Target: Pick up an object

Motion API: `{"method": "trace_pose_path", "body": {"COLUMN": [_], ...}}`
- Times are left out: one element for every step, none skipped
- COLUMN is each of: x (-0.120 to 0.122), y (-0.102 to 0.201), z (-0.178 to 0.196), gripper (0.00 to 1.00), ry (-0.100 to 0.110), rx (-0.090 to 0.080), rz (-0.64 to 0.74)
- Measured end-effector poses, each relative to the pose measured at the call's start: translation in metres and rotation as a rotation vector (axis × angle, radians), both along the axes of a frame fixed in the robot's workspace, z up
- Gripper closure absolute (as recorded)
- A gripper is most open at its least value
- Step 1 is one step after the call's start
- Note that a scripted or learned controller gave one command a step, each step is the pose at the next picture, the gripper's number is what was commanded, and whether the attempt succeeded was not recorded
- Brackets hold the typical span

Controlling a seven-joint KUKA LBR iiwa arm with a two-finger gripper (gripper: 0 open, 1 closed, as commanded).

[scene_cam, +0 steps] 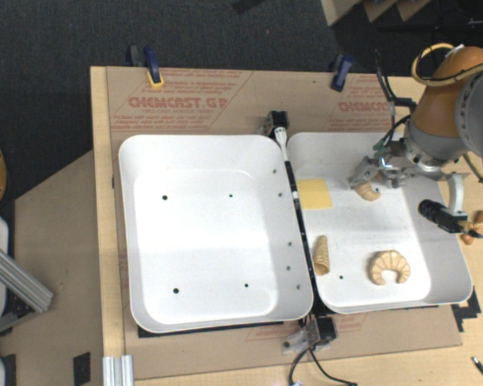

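Note:
The right bin (435,292) holds a flat yellow square (315,193) near its left wall. A tan cone-shaped piece (320,255) lies below the square, and a croissant-like piece (390,268) sits near the front. A small tan lump (369,191) lies at the upper middle. My gripper (377,175) is low in this bin, right over the tan lump and touching or nearly touching it. The grey arm with its orange band (437,107) comes in from the right. Whether the lump is gripped is hidden.
The left bin (137,215) lies alongside, with a black divider strip (294,207) where the two bins meet. A black cylindrical part (439,214) sticks out near the right bin's right wall. Blue clamps (152,61) hold the cardboard base at the back.

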State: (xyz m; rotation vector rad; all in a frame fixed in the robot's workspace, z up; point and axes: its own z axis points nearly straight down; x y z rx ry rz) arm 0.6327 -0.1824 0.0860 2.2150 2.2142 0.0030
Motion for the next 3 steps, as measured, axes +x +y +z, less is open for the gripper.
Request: {"method": "trace_pose_path", "body": {"x": [0.029, 0.029, 0.016], "y": [-0.043, -0.041, 0.035], "z": [0.032, 0.042, 0.179], "gripper": [0.00, 1.00, 1.00], "ry": [0.003, 0.003, -0.005], "rx": [0.005, 0.002, 0.004], "rz": [-0.001, 0.003, 0.008]}}
